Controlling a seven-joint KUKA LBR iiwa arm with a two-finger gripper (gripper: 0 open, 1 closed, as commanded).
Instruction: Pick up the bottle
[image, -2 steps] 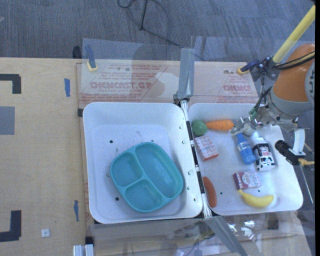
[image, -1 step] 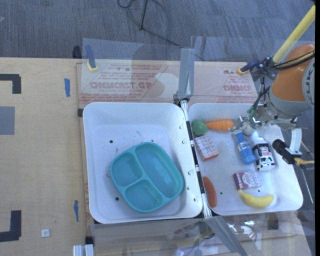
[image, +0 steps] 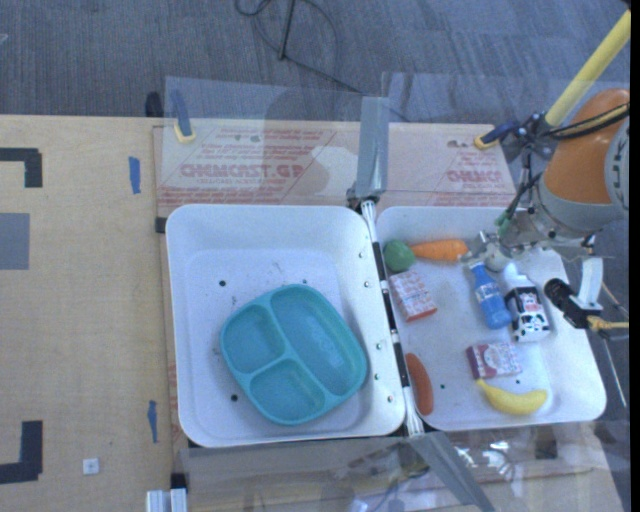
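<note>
I see both bins (image: 190, 235) white. Left one: teal divided tray (image: 292, 352). Right one: blue bottle (image: 490, 301) with white cap, orange carrot (image: 440, 250), green round item (image: 399, 255), yellow banana (image: 513, 399), red sausage (image: 421, 383), red-and-white packet (image: 412, 296), dark red packet (image: 495, 360), black-and-white cow-pattern carton (image: 530, 315). Worktop (image: 80, 300) tan with black and blue tape marks. Arm (image: 590, 170) grey, orange band.
</note>
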